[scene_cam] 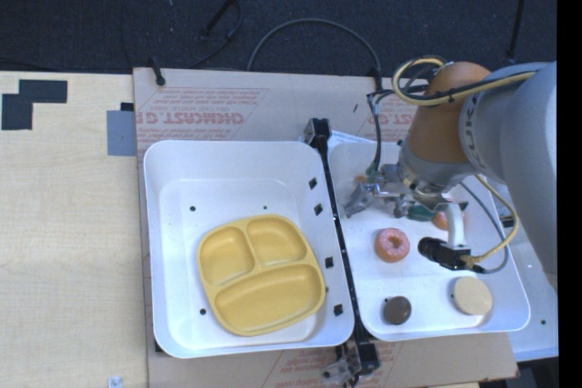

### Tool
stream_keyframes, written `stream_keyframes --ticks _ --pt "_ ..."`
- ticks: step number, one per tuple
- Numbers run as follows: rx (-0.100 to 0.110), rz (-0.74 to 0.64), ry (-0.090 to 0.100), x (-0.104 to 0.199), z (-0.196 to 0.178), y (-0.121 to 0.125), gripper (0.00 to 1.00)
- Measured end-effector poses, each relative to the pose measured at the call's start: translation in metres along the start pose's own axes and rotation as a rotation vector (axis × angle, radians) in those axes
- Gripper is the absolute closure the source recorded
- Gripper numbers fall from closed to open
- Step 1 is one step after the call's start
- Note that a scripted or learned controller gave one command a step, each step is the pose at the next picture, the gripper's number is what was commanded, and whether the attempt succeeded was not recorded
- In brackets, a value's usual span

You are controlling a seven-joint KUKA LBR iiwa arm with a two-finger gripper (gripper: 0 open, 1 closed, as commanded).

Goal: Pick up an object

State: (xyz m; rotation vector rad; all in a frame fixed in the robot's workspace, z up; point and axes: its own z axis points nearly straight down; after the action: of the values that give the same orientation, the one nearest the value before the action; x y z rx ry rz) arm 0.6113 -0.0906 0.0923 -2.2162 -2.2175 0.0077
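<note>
A view from above, at a slant, takes in a pale wooden surface that carries a sheet of brown cardboard printed with red lettering, and on it two shallow white bins side by side. The left bin holds a yellow plate divided into three compartments, two small ones at the back and one long one at the front; it lies flat and slightly turned, toward the bin's front right corner. The right bin holds three small round things. A pink doughnut sits near the middle. A dark brown round piece lies in front of it, close to the front wall. A pale tan disc lies to the right of the brown piece, well apart from it. The grey arm, with its orange band, reaches in from the right and hangs over the back half of the right bin. Its metal end sits just behind the pink doughnut, near it but seemingly not touching. From this angle the jaws are tangled among metal parts and cables, so it cannot be told whether they are apart or together, and nothing can be seen between them. Beyond the surface, the floor is dark, with loose cables lying across it.
</note>
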Motion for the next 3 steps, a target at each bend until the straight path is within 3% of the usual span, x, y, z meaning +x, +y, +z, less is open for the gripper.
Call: stream_keyframes --ticks 1,3 --pt "-0.002 0.003 0.000 -0.001 -0.013 0.001 1.00" --pt "-0.009 0.006 -0.001 -0.013 -0.101 -0.003 1.00"
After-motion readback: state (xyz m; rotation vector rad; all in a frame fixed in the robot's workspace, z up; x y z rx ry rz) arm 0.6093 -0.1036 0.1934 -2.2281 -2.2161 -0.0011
